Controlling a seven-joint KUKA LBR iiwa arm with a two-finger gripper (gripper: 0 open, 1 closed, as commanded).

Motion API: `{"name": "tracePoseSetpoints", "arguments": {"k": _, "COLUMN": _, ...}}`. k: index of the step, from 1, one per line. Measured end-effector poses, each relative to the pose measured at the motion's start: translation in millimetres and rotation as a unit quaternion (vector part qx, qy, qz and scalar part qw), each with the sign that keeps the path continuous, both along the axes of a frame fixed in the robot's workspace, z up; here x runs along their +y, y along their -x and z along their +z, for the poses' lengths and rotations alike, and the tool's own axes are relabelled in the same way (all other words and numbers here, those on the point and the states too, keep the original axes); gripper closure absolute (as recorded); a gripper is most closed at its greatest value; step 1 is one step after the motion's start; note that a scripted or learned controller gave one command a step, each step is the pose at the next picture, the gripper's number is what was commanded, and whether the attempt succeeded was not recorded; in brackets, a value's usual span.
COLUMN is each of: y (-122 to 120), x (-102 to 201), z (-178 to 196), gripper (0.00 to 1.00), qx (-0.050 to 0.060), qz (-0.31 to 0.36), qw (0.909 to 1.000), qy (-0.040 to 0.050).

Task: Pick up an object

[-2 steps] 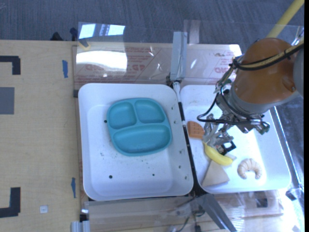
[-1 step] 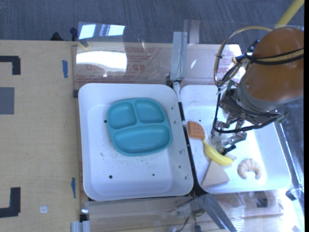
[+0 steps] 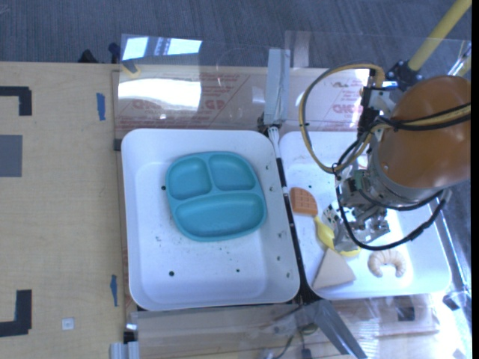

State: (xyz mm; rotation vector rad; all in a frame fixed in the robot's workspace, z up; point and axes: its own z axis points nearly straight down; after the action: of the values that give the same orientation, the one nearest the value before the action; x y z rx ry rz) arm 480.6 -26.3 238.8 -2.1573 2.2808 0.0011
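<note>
My gripper [image 3: 349, 226] hangs low in the right bin [image 3: 299, 159], right over a yellow banana-like piece [image 3: 326, 235]. The arm's orange band and cables hide most of the wrist. An orange waffle-like piece [image 3: 303, 201] lies just left of the gripper. A tan wedge [image 3: 333, 272] rests at the bin's front, and a pale croissant [image 3: 389, 262] lies to the gripper's right.
The left bin [image 3: 142, 275] holds a teal divided plate [image 3: 215, 195]. A dark divider [image 3: 288, 223] separates the two bins. Clear panels stand behind both bins, and a wooden board lies to the left of the bench.
</note>
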Motion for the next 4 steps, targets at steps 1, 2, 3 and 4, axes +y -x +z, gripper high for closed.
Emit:
{"name": "tracePoseSetpoints", "arguments": {"k": 1, "y": -0.8, "x": 47.7, "z": 20.6, "gripper": 1.0, "qx": -0.004, "qz": 0.163, "qw": 0.9866, "qy": -0.0007}}
{"name": "tracePoseSetpoints", "arguments": {"k": 2, "y": -0.6, "x": 39.8, "z": 48.9, "gripper": 1.0, "qx": -0.004, "qz": 0.347, "qw": 0.9378, "qy": 0.0003}}
{"name": "tracePoseSetpoints", "arguments": {"k": 3, "y": -20.8, "x": 53.7, "z": 12.7, "gripper": 1.0, "qx": -0.001, "qz": 0.515, "qw": 0.8571, "qy": -0.0014}}
{"name": "tracePoseSetpoints", "arguments": {"k": 4, "y": -35.8, "x": 128.5, "z": 43.6, "gripper": 1.0, "qx": -0.003, "qz": 0.438, "qw": 0.899, "qy": -0.0011}}
